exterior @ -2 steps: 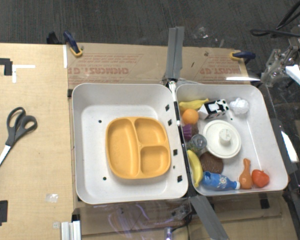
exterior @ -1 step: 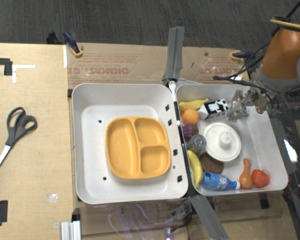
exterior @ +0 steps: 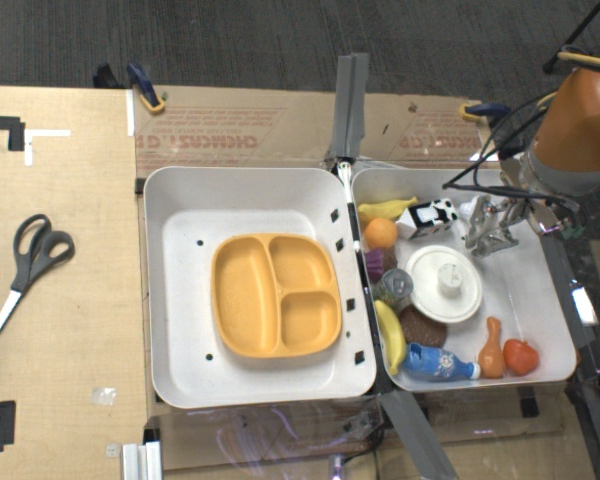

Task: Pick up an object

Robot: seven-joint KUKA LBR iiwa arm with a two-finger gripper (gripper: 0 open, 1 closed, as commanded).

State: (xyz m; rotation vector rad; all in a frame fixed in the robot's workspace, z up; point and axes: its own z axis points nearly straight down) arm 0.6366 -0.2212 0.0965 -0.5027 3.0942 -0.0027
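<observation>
Bottle (exterior: 438,364) lies frontmost; gripper (exterior: 492,230) hangs over the bin's (exterior: 555,268) back, jaws spread, holding nothing — best drop straight, centred.

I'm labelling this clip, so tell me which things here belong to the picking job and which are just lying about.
Job:
gripper
right bin items: bananas, orange, white lid, blue bottle, tomato, toy cow
left bin
yellow tray

Lying about:
scissors
blue clamps
cardboard
</observation>
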